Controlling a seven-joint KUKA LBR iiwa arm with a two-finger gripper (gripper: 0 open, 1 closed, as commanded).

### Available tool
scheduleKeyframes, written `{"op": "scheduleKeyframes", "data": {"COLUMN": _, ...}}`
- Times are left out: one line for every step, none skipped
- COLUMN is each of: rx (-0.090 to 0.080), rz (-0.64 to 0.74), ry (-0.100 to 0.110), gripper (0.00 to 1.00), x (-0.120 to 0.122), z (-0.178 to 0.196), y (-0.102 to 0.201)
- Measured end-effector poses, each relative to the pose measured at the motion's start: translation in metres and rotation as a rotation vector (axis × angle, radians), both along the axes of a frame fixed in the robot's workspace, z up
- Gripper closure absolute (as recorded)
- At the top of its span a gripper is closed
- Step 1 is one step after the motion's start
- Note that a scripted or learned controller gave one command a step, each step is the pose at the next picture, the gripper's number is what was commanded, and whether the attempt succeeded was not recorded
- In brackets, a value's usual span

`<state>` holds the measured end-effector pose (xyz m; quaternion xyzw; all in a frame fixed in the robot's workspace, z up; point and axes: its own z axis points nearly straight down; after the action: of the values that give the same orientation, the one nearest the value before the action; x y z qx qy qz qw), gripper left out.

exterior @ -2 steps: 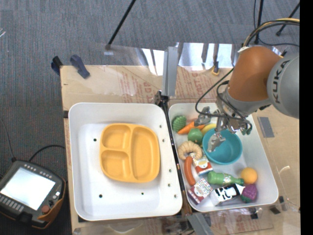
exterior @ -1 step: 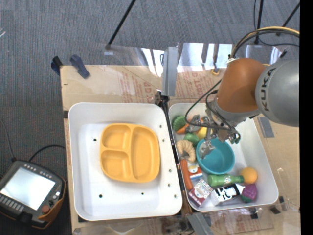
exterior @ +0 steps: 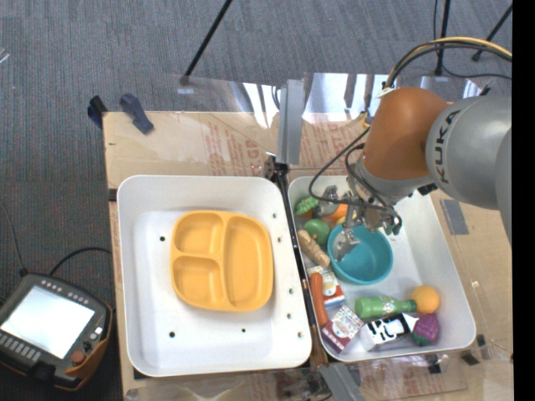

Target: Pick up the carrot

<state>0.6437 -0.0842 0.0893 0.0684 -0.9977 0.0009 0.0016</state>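
Gripper (exterior: pixel 355 224) over teal bowl (exterior: pixel 364 261) in right bin (exterior: pixel 447 266), finger spread unclear, carrot (exterior: pixel 318 299) at bin's left wall, bottle (exterior: pixel 383 307) nearby.

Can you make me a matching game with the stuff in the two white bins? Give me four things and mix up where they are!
Things:
1. yellow plate
2. teal bowl
3. carrot
4. purple grapes

Places:
A. along the right bin's left wall
B. near the right bin's front right corner
C. in the left bin
D. in the middle of the right bin, under the pincer

Pairs: 1-C, 2-D, 3-A, 4-B
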Motion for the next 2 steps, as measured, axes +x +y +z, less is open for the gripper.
{"op": "scheduleKeyframes", "data": {"rx": 0.003, "rz": 0.045, "ry": -0.005, "gripper": 0.00, "x": -0.026, "z": -0.001, "y": -0.008}}
{"op": "scheduleKeyframes", "data": {"rx": -0.001, "rz": 0.127, "ry": -0.022, "gripper": 0.00, "x": -0.093, "z": 0.037, "y": -0.012}}
